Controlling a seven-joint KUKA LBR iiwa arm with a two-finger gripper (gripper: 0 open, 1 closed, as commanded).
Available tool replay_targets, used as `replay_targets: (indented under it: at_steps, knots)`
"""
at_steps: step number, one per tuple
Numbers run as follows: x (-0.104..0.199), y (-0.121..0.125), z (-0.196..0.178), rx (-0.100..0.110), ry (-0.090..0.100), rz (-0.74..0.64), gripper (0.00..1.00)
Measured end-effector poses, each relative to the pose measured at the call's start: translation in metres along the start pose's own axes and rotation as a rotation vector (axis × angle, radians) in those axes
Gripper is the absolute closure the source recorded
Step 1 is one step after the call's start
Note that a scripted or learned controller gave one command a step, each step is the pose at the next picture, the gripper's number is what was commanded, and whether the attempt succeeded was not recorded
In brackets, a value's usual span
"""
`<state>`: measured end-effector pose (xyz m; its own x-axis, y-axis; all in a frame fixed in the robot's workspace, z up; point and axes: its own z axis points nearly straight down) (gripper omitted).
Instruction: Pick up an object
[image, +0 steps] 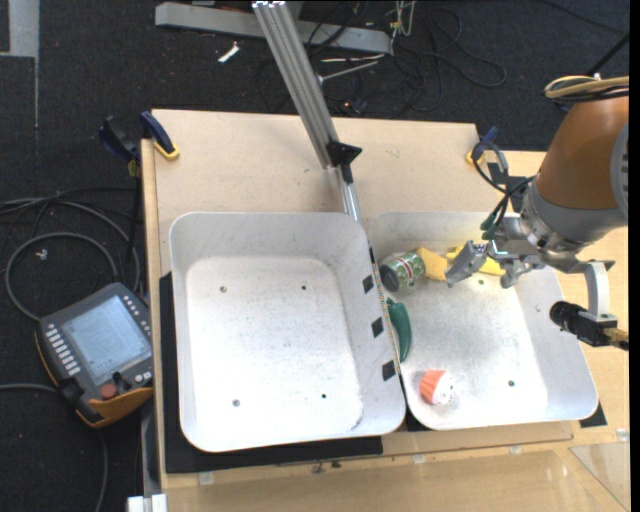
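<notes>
One green-labelled can (402, 270) beside yellow banana (450, 263)

Robotics laboratory, test cell. Evidence: industrial arm (585, 160), grey with orange band, working over a plywood tabletop (260, 170) carrying two shallow white bins (200, 240). Far left of the jaws, a teach pendant (95, 350) with screen lies on dark carpet (60, 80) among loose cables (40, 250). Beyond the jaws, an aluminium mast (300, 85) rises from the tabletop. Clamps (155, 135) grip its far corners.
</notes>
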<state>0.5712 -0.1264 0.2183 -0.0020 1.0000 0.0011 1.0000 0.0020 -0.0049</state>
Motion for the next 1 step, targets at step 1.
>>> replay_targets:
  at_steps: [1]
  knots:
    - [-0.0002, 0.0004, -0.0022, -0.003, -0.001, 0.002, 0.00]
